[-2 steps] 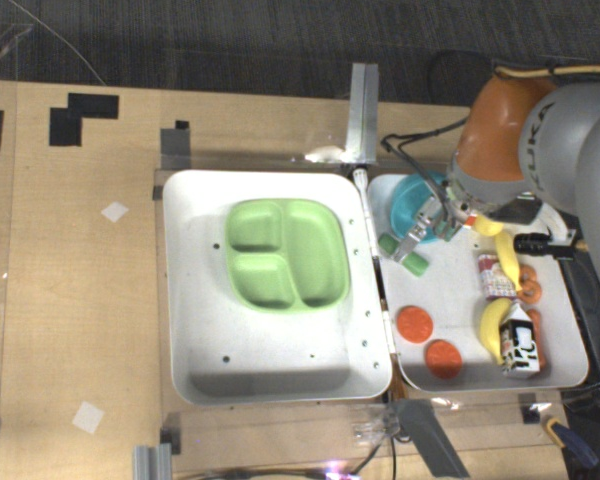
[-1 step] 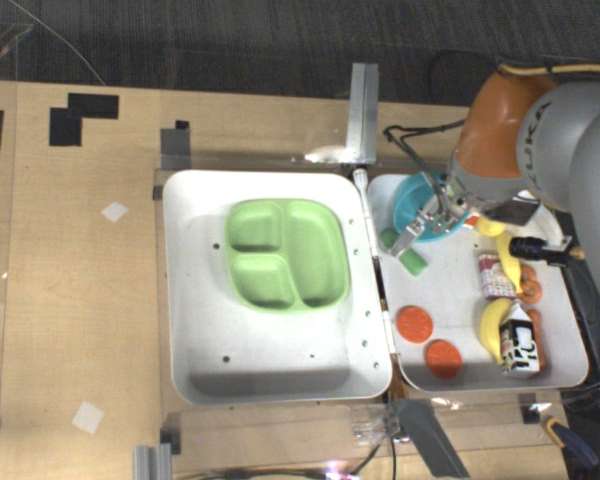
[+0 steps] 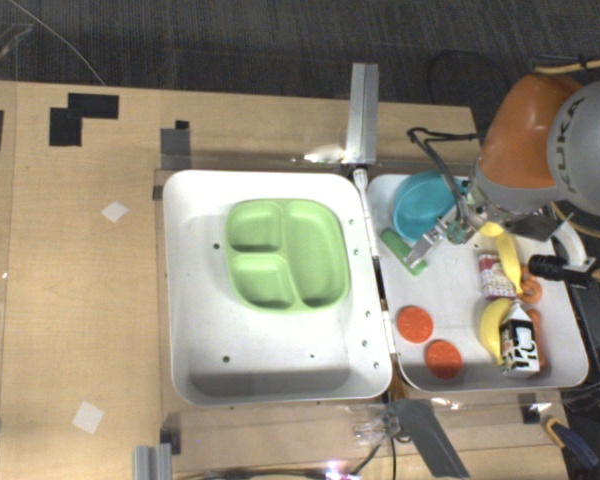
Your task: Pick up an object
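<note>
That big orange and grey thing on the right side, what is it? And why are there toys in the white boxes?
That is a robot arm. A computer program moves it, and its job here is to pick something up. The camera hangs above the bench and looks down at a slant, so you see everything from the top.

The two white boxes are shallow bins. The left bin holds a green plate with three sections. The right bin holds the things to grab: a blue bowl, a green block, two orange discs, two bananas, and some small packages, one black and white.

The robot's hand is at the end of the arm, beside the blue bowl. It is too small and blurry to tell if it holds anything.
</note>
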Motion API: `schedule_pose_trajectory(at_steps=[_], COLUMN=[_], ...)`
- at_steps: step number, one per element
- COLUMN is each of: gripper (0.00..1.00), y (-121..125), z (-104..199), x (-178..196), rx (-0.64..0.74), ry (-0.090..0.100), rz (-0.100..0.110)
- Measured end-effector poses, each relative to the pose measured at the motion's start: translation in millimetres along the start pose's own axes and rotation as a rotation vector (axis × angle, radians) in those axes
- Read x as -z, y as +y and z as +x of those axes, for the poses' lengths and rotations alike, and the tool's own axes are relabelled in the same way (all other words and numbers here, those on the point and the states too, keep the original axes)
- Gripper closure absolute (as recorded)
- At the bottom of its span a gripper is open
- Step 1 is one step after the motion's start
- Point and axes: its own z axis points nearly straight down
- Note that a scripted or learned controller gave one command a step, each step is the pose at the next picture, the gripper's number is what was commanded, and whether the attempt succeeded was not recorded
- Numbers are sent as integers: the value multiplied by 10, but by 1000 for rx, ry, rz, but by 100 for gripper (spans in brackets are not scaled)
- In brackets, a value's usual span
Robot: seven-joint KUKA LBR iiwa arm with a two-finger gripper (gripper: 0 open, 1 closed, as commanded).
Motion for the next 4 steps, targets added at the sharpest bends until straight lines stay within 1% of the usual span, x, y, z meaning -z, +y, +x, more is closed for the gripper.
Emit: schedule_pose_trajectory(at_steps=[1,2,3,4], gripper=[0,0,0,0], y=[227,155,-17,-1], z=[-166,-240,-137,-102], x=[-198,-394,-388,-386], rx=[73,-90,-258,-380], ry=[0,-4,-6,-6], rz=[1,-6,-7,-8])
